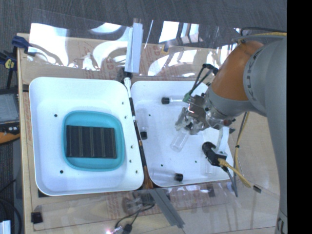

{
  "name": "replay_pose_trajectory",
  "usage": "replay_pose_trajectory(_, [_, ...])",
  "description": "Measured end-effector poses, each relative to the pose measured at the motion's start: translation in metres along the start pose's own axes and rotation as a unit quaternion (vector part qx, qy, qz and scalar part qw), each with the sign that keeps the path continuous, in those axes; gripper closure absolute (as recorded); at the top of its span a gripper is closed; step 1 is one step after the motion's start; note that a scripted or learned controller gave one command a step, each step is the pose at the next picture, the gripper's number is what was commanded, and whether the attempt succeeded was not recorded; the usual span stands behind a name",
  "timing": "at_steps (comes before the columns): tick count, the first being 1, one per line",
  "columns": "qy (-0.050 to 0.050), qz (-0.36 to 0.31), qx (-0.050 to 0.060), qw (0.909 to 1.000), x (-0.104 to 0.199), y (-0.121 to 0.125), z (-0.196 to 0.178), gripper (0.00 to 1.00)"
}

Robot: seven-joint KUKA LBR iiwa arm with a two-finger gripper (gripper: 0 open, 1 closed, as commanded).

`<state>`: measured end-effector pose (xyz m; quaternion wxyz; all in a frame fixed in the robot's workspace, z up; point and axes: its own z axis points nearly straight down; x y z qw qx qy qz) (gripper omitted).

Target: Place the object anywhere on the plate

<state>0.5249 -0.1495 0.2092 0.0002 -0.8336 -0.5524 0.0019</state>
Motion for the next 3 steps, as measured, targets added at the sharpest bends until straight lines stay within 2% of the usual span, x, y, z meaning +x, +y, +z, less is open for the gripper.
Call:
replay_pose_trajectory(1, [0.001,-0.117,0.000,0.9931,0.102,0.000,0.019,1.00])
replay_pose_trajectory(2, [0.001,-0.105,0.000,0.9945,0.177,-0.017,0.018,1.00])
replay_pose_trajectory(3, [0.001,-0.105,0.000,0.9945,0.176,-0.017,0.018,0.00])
